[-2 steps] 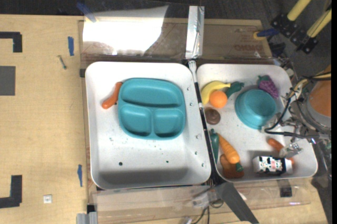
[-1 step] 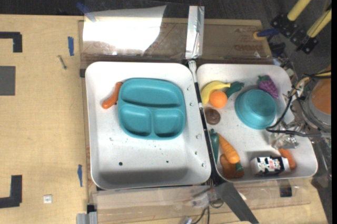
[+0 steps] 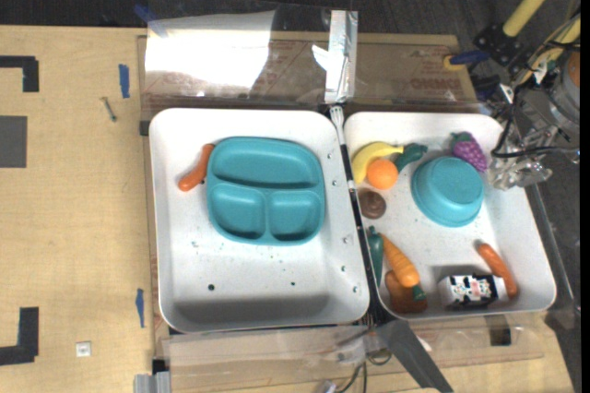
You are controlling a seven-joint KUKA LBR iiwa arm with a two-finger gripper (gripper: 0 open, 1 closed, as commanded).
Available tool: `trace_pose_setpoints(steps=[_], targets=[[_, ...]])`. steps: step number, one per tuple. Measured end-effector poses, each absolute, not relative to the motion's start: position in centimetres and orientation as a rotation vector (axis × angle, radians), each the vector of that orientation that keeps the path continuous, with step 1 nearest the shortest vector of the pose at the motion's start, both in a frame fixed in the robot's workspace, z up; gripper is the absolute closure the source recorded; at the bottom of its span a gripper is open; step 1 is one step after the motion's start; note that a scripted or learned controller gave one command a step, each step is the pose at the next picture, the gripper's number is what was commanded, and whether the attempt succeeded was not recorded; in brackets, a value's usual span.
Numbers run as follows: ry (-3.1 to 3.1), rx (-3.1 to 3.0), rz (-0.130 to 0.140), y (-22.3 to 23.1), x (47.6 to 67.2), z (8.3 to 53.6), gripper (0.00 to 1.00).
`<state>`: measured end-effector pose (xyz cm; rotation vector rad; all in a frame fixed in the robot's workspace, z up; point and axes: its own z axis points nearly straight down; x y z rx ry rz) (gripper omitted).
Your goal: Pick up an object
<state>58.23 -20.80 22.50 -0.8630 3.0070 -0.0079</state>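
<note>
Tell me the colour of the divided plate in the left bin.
Teal, seen clearly in the camera view: divided plate.

1. The brown cardboard [image 3: 419, 73] lying behind the right bin carries a line of dark printing near its right end, too faint and small to read.
2. The small black-and-white carton [image 3: 472, 289] lying at the front of the right bin has a cow-patch pattern and perhaps some small print, but no word or brand on it can be made out.
3. No other text, number, label or sign is legible.
</note>
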Motion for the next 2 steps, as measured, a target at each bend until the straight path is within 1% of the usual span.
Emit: trace_pose_setpoints(steps=[1,2], targets=[[3.038,-0.769,0.004,-15.61,64.45,18.96,1.0],[3.037,-0.761,-0.002,-15.99,64.47,19.21,0.0]])
